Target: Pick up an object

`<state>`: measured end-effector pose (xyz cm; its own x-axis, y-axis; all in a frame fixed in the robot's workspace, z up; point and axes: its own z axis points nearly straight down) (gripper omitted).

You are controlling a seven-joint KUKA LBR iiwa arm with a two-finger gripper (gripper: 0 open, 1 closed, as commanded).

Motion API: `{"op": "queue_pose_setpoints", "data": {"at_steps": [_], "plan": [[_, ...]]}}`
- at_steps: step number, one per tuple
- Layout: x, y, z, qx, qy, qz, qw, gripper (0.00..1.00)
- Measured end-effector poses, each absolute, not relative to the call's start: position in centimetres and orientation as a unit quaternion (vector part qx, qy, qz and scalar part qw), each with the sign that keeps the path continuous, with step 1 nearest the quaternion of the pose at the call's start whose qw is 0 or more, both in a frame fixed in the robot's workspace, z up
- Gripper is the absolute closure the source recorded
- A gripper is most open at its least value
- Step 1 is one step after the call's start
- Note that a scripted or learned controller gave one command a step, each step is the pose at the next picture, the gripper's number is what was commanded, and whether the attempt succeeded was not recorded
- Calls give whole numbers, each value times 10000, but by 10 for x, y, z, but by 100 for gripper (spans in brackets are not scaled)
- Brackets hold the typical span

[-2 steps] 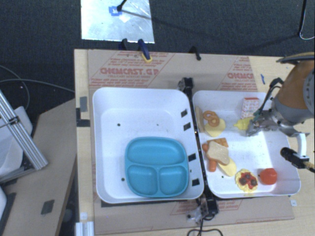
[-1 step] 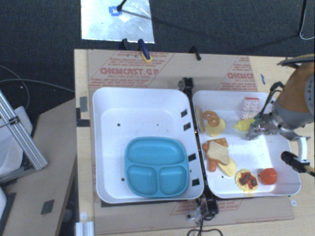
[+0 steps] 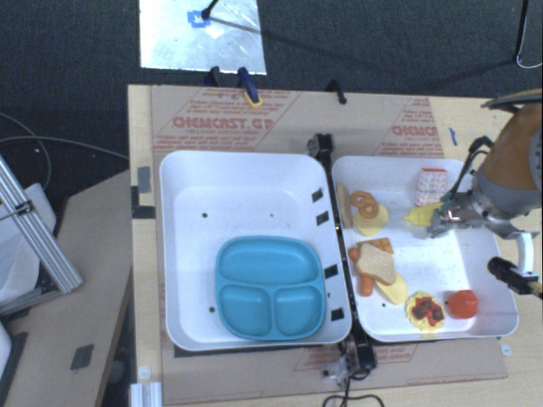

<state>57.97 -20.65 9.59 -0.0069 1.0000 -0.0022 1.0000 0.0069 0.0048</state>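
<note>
A blue divided plate (image 3: 270,287) is lying in the white bin (image 3: 246,193) next to the one I am working over, well apart from me. Printed cardboard (image 3: 221,121) is lining the tabletop (image 3: 140,142) beneath. A blue and yellow clamp (image 3: 249,87) is gripping its far edge. Beyond it, a shiny metal sheet (image 3: 204,24) is resting on dark carpet (image 3: 68,49).

left bin (image 3: 182,227): blue divided plate (image 3: 270,287) | right bin (image 3: 492,312): pretzel (image 3: 363,201), bread slice (image 3: 376,264), tomato (image 3: 462,303), white carton (image 3: 431,185), yellow piece (image 3: 417,216) | gripper (image 3: 443,220) beside yellow piece, arm from right
</note>
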Motion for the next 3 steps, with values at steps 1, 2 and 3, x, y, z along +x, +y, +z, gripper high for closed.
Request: {"op": "queue_pose_setpoints", "data": {"at_steps": [1,2,3], "plan": [[520,-207,83,7076,7066,-10,-19,100],[587,-131,207,7018,7123,64,68,100],[491,-125,113,7077,7065,-32,-64,100]]}}
